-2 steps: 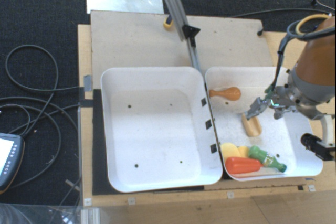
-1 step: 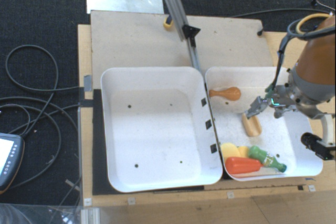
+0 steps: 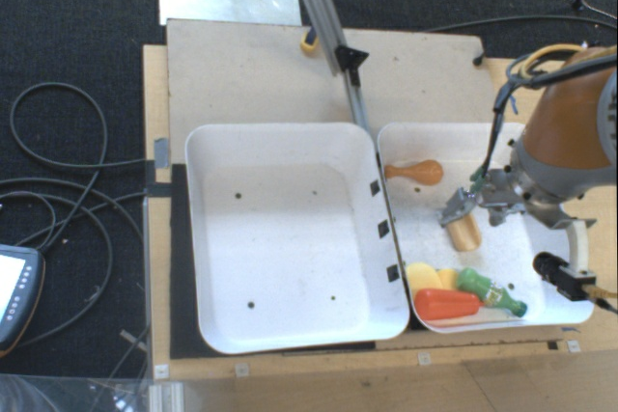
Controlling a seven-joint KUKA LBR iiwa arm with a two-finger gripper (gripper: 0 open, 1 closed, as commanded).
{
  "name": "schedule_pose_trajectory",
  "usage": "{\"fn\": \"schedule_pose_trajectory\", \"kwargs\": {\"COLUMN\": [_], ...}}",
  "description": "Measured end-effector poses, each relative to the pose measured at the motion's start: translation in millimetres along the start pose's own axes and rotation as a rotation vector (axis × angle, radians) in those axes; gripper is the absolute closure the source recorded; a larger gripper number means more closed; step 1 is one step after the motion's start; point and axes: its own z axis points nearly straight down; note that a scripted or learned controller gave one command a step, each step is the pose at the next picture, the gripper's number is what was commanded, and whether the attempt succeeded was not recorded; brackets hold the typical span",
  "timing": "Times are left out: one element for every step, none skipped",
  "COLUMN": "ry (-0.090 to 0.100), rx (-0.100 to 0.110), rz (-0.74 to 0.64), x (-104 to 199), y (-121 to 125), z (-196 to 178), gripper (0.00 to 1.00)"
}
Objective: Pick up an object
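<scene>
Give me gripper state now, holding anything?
Gripper: cannot be told whether open or closed; it sits in the right white bin, right above a tan bread-roll-shaped toy. Nothing visibly held.

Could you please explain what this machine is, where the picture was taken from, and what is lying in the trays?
One fixed camera looks down at a slant on a bench with two shallow white bins. The grey robot arm with an orange band reaches in from the right; its metal gripper is low over the right bin, just above a tan bread-like roll. Whether it grips anything is unclear. That bin also holds a brown drumstick-shaped toy, a yellow piece, a red pepper-like toy and a green bottle.
</scene>
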Motion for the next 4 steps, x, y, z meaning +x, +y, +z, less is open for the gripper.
{"fn": "schedule_pose_trajectory", "kwargs": {"ry": [0.001, -0.003, -0.004, -0.002], "rx": [0.001, -0.012, -0.017, -0.008], "rz": [0.0, -0.001, 0.0, -0.004], "x": [10, 10, 9, 7], "y": [2, 6, 7, 9], "z": [52, 93, 81, 38], "gripper": [0.0, 0.0, 1.0, 1.0]}}
